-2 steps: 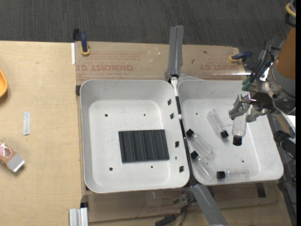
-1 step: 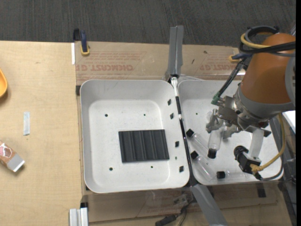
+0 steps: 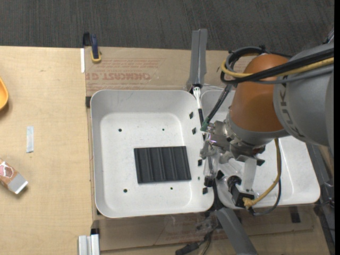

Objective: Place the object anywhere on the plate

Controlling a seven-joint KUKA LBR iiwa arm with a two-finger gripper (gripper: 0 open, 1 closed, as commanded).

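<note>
Your gripper point(image 3: 220, 166) hangs over the right bin point(image 3: 297, 187), grip state untellable; confirm a hold, then carry toward the dark ribbed plate point(image 3: 162, 163).

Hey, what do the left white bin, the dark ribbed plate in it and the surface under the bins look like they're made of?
Left white bin: probably moulded plastic, with rounded corners and a smooth, slightly speckled matte surface. Dark ribbed plate: looks like black rubber or plastic, dull, with parallel grooves; which one is unclear. Bench surface: appears to be brown cardboard, matte, with printed red lettering near the bin.
</note>
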